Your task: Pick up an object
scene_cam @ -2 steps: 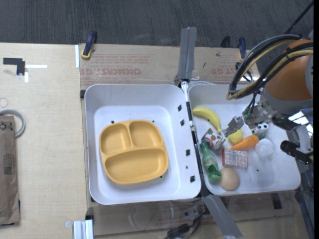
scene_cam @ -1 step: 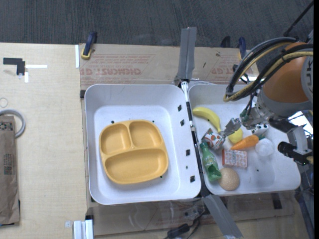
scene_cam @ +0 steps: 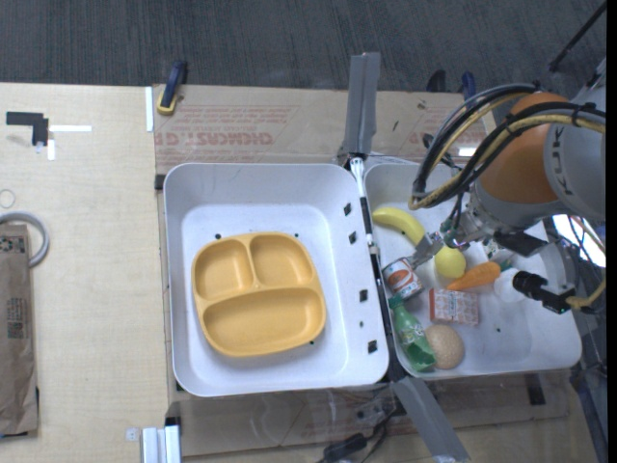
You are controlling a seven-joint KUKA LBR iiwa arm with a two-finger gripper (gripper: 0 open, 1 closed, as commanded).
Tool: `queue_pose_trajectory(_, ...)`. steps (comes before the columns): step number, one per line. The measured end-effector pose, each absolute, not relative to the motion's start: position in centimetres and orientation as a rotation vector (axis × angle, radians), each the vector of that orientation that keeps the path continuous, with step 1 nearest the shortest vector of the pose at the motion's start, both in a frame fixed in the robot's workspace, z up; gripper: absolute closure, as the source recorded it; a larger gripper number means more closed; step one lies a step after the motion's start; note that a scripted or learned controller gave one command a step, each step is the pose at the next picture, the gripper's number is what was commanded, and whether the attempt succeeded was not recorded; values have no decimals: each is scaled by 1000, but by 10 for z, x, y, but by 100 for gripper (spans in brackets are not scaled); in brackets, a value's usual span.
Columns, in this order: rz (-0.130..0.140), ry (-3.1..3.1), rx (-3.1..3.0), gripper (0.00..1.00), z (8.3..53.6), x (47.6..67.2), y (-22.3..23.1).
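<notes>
Yellow divided plate (scene_cam: 258,292): left bin (scene_cam: 183,258). Right bin (scene_cam: 540,350): banana (scene_cam: 399,224) far left; lemon (scene_cam: 449,262) beside carrot (scene_cam: 474,277); small can (scene_cam: 402,280); red packet (scene_cam: 453,306); green bag (scene_cam: 413,336); tan ball (scene_cam: 444,346) near. Hand (scene_cam: 439,244) low over lemon; whether it is wide or narrow cannot be told.

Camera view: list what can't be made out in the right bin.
- Pincer: too small and cluttered to tell open or shut, or whether it touches the lemon.
- Right bin: its far right part is covered by the arm.
- Small can: label too small to read.
</notes>
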State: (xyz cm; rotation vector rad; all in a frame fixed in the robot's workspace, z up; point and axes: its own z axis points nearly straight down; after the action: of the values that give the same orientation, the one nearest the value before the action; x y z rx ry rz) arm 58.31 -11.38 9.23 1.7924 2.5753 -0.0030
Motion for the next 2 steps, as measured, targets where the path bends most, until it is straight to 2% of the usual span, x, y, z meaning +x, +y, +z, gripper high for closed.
queue_pose_trajectory(1,-1,2579,1790,0,92,611,-103)
queue_pose_trajectory(2,0,2574,1793,100,102,612,-105)
